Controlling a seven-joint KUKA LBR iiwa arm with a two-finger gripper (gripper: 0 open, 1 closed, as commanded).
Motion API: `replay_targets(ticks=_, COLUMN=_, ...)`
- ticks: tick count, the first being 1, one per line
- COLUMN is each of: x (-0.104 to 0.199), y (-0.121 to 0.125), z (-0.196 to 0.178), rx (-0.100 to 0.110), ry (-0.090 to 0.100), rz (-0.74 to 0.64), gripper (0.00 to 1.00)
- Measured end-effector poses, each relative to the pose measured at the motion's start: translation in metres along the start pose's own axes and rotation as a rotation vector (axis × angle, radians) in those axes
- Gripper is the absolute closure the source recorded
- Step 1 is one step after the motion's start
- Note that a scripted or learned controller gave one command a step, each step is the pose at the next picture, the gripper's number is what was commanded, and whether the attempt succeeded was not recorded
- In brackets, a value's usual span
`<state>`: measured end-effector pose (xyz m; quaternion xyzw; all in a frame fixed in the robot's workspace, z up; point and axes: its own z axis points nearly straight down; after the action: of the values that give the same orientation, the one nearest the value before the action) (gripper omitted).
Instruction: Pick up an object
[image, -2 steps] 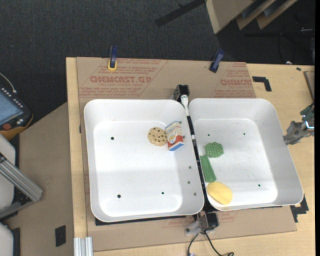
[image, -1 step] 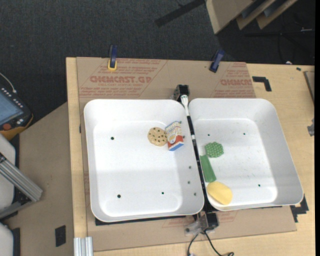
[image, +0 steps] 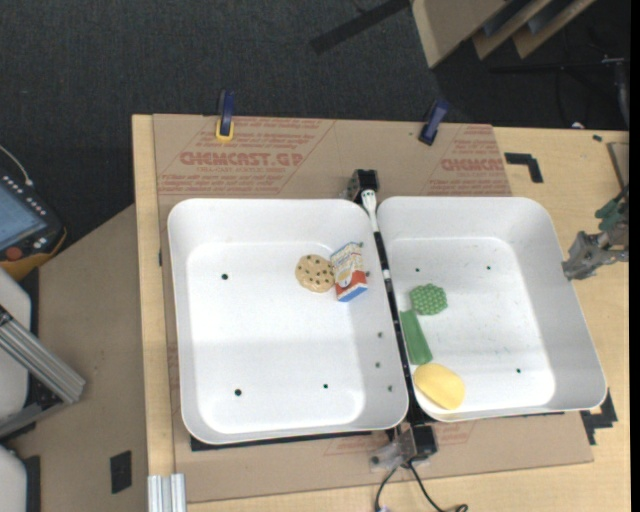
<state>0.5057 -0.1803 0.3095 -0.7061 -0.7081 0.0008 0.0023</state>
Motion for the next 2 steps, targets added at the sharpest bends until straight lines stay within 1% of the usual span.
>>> replay_targets(ticks=1, x=-0.046, y=-0.028, z=-0.061, rx=-0.011, ry=-0.007, rz=0.006, gripper=1.00)
replay_targets(ticks=2, x=-0.024, y=0.006, z=0.026, rx=0.002, ry=0.001, rz=0.000, gripper=1.00)
